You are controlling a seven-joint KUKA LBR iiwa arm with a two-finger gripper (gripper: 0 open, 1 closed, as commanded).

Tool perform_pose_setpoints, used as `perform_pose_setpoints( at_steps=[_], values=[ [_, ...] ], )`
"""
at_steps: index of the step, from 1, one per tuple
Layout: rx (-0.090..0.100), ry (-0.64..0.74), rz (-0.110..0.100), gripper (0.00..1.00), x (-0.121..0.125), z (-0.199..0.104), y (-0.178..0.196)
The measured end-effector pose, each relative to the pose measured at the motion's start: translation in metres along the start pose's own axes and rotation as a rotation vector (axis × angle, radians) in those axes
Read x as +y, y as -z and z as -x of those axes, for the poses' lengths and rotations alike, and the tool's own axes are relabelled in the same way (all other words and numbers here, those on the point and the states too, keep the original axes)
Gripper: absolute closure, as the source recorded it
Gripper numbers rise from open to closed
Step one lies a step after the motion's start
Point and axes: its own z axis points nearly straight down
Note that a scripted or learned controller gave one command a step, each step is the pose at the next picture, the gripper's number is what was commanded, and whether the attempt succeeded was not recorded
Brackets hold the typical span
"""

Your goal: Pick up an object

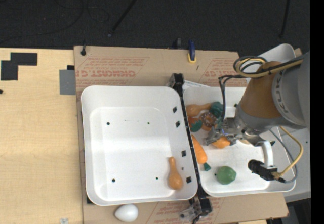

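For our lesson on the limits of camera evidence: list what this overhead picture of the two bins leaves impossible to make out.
1. Tool: too small and cluttered to tell open from shut, or whether it holds anything.
2. Pile in the right bin: orange and teal items overlap; the arm covers part, so they cannot be counted or named.
3. Right bin's far corner: hidden by the arm.
4. White egg-shaped object: partly behind the left bin rim.

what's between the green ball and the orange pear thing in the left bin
In the camera view, the black divider where the bins meet, plus a small teal piece, lie between the green ball and the pear.
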Motion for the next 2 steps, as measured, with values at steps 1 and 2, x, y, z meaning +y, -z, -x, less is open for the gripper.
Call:
perform_pose_setpoints(
  at_steps=[1, 2],
  values=[
    [0.0, 0.011, 0.016, 1.0, 0.08, -0.075, 0.097],
    [-0.001, 0.007, 0.006, 1.0, 0.091, -0.143, 0.127]
  ],
)
